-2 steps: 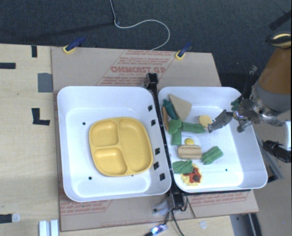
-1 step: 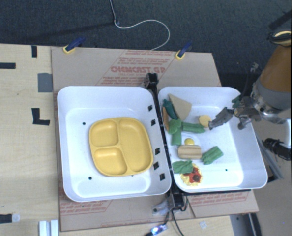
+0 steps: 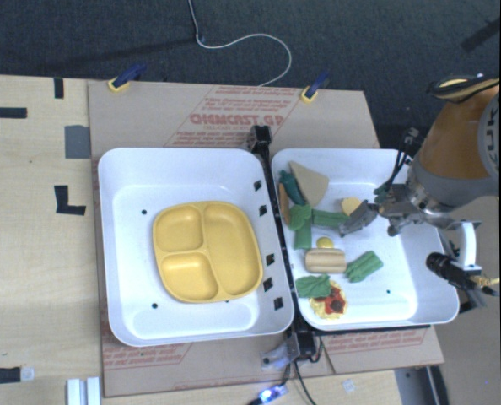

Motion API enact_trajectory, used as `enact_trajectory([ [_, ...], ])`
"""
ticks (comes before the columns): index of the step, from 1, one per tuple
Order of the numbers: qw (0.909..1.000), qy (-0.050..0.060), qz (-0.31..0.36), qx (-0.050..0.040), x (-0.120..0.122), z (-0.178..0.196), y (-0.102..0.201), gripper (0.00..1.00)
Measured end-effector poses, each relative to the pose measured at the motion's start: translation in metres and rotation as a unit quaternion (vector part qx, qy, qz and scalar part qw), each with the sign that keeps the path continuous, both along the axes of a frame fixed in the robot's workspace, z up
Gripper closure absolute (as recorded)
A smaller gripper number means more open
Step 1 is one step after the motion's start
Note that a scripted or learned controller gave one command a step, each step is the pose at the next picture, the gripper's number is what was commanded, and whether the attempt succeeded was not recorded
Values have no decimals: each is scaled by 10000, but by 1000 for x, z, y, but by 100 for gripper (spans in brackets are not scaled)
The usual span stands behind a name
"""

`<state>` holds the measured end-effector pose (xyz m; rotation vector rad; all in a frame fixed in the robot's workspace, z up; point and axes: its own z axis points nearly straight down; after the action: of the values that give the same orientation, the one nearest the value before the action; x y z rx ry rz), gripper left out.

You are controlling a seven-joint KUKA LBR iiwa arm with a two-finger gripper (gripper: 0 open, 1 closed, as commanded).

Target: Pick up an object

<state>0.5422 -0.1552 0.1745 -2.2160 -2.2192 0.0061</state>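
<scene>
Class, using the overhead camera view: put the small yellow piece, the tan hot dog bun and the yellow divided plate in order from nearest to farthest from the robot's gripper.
Measured from the gripper:
1. Small yellow piece, right bin, just above the gripper tip.
2. Tan hot dog bun, right bin, below and left of the gripper.
3. Yellow divided plate, in the left bin, across the divider.

Left bin [image 3: 115, 226]: sitting beside the right bin [image 3: 402, 306], their inner walls touching.
Divided plate [image 3: 207, 251]: lying in the left bin, near its middle.
Toy foods [image 3: 325, 243]: crowding the right bin's left half, along the inner wall.
Cardboard sheet [image 3: 225, 116]: lying under both bins.
Gripper [image 3: 360, 216]: hanging over the right bin's middle.
</scene>
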Motion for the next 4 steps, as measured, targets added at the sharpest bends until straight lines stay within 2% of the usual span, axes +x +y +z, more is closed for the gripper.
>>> enact_trajectory([
  [1, 10000, 5, -3, 0, 0, -64, -3, 0],
  [2, 10000, -21, 4, -2, 1, -90, -2, 0],
  [3, 10000, -31, 5, -1, 1, -79, -1, 100],
  [4, 10000, -49, 4, -8, 0, -18, 6, 100],
])
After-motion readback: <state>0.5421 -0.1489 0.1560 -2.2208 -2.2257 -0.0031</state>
